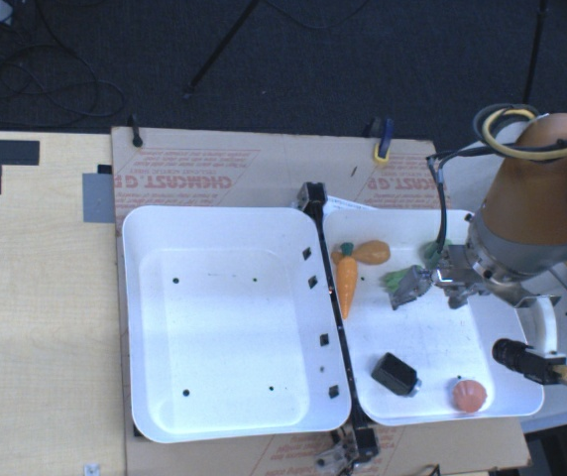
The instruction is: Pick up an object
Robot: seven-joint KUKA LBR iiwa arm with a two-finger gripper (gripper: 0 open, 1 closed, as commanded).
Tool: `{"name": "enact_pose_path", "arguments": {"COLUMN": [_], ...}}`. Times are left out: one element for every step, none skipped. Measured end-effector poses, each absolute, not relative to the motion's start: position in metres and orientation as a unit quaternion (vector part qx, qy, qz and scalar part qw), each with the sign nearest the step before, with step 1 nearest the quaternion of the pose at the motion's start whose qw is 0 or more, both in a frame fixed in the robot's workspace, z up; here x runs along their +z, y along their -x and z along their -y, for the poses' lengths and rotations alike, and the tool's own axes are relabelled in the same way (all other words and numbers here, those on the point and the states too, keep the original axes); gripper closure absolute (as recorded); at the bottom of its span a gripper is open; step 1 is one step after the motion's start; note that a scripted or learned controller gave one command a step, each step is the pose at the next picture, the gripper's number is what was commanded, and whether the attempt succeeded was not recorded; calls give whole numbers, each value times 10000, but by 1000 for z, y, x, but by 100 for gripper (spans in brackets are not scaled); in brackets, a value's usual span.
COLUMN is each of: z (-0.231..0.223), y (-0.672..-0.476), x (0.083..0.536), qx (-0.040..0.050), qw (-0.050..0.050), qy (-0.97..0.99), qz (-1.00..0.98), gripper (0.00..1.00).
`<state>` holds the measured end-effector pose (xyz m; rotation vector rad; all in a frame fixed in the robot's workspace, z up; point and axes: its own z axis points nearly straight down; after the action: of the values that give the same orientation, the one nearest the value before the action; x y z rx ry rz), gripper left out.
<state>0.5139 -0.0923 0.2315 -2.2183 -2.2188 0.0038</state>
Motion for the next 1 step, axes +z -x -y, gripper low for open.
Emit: {"name": "enact_pose_path", "arguments": {"z": [135], "y": [-549], "x": [377], "qx": [-32], "qw": [-70], "qy": [7066], "qz": [7076], "gripper": [0]}}
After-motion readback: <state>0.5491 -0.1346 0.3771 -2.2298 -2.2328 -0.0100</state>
